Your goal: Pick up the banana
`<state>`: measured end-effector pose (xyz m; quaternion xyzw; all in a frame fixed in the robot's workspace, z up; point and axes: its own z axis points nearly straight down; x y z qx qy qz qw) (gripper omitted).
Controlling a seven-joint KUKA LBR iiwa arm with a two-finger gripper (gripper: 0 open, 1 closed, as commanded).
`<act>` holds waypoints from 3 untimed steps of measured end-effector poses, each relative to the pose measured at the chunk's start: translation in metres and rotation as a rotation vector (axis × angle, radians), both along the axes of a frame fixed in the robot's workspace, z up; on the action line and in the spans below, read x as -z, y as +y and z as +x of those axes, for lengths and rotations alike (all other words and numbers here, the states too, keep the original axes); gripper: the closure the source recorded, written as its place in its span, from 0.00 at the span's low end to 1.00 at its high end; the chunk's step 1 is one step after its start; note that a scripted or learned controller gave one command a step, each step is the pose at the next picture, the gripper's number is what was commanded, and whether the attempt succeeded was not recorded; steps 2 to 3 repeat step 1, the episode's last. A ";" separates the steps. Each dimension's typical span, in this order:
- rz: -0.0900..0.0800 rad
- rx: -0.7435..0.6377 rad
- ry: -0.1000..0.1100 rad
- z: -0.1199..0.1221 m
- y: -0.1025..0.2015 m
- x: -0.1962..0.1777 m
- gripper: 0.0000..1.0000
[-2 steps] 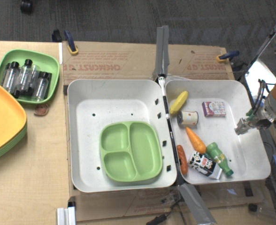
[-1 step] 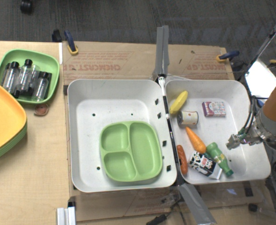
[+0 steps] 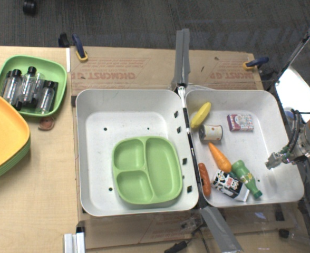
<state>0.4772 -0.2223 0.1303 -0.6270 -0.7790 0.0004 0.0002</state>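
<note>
The banana (image 3: 200,114) lies at the right bin's (image 3: 268,101) far left corner, beside a small can (image 3: 211,133). The gripper (image 3: 275,161) hovers near the right wall; its finger state can't be told. Approach should align across the banana's width.

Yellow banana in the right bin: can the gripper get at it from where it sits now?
Probably yes. The yellow banana lies uncovered near the right white bin's upper-left corner, close to the divider wall. The gripper is at the bin's right edge; the small tin can beside the banana could crowd a grasp.

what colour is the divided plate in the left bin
Light green, seen in the camera view.
</note>
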 end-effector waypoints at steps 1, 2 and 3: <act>-0.001 -0.035 -0.001 0.071 0.001 -0.052 1.00; -0.001 -0.035 -0.001 0.071 0.001 -0.052 1.00; -0.001 -0.035 -0.001 0.071 0.001 -0.052 1.00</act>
